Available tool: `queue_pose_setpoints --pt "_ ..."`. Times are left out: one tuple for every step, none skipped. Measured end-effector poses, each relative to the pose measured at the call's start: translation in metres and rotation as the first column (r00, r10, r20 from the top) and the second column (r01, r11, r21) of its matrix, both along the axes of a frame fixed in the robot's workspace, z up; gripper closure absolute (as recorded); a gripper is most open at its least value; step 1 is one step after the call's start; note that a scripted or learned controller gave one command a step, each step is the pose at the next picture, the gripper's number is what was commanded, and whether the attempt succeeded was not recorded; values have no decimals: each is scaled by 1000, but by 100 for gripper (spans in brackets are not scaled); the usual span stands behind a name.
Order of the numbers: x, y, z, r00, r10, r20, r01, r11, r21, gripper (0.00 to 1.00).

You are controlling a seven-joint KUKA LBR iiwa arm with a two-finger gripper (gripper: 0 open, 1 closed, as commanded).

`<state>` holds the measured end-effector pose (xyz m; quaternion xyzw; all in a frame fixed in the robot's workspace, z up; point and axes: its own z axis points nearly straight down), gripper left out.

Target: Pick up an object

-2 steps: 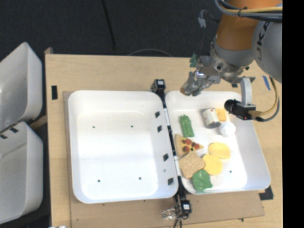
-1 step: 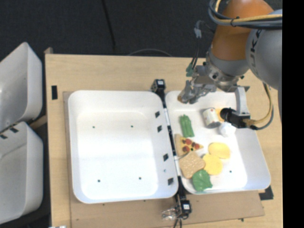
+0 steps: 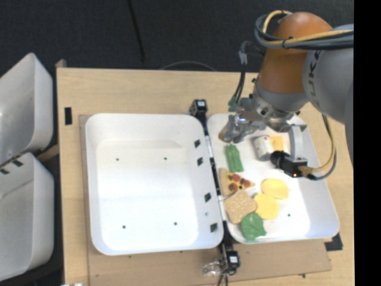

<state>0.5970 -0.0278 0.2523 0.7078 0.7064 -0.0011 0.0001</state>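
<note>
My gripper [image 3: 234, 130] hangs low over the far left corner of the right bin [image 3: 315, 210], just beyond the upper end of a green pickle-like piece [image 3: 233, 158]. Closer to the front along the bin's left side lie a pizza slice [image 3: 236, 182], a tan cracker [image 3: 240, 207] and a green leaf piece [image 3: 252, 226]. Two yellow chips [image 3: 274, 188] [image 3: 266, 207] rest beside them. A small pale can [image 3: 261, 146] and a yellow block [image 3: 277, 142] sit under the wrist, partly hidden by it.
The left bin [image 3: 146, 183] is a plain white tray, with a black-clipped divider rim [image 3: 209, 165] between the two bins. The arm's orange band [image 3: 292, 52] looms over the right bin's far side. Bare wooden bench [image 3: 149, 88] lies beyond the bins.
</note>
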Motion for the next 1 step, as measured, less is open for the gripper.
queue_pose_setpoints --pt "18 18 -10 1000 5 3 -5 1000 1 100"
